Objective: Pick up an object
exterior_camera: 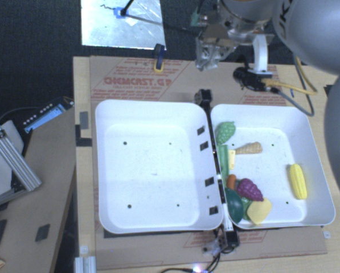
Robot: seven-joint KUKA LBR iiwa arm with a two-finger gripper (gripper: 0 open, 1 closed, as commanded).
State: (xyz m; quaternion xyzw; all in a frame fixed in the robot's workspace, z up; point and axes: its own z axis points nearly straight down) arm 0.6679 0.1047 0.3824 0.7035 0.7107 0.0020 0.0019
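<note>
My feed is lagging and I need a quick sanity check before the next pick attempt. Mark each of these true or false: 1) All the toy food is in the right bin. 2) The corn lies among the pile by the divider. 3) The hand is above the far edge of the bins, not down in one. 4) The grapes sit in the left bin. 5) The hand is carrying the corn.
1) True: the toy food lies in the right bin.
2) False: the corn lies alone near the right wall.
3) True: the hand is beyond the bins.
4) False: the grapes are in the right bin.
5) False: the corn lies in the bin.

Red printing on the cardboard sheet (136, 79) is unreadable.
</note>
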